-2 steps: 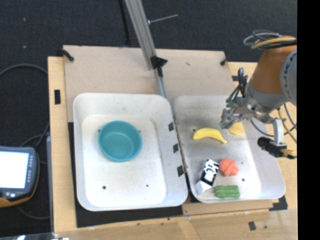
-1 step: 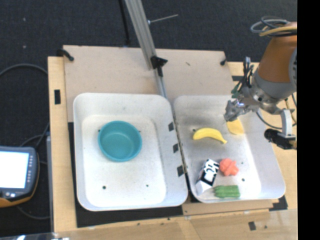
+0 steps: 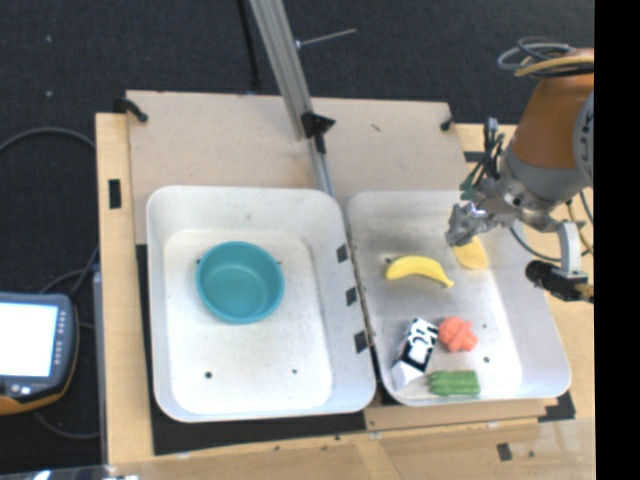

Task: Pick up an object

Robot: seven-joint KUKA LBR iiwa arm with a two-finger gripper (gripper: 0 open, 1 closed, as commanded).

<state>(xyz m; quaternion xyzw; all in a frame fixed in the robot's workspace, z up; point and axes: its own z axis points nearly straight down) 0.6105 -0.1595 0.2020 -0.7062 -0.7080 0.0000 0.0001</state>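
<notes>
Bench [image 3: 230, 138]: tan board top. Bears 2 shallow white bins side by side, left bin [image 3: 170, 378] and right bin [image 3: 530, 363], edges touching.

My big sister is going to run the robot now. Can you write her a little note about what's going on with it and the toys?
Gripper: low over the right bin, near its far right part, right beside a small yellow piece. I cannot tell whether it holds anything.
Right bin: banana in the middle; orange-red toy, black-and-white box and green piece near the front edge.
Left bin: teal bowl, lying on its own.
Done: nothing looks lifted yet.
Left: grab one thing and raise it. The yellow piece is closest to the gripper.
</notes>
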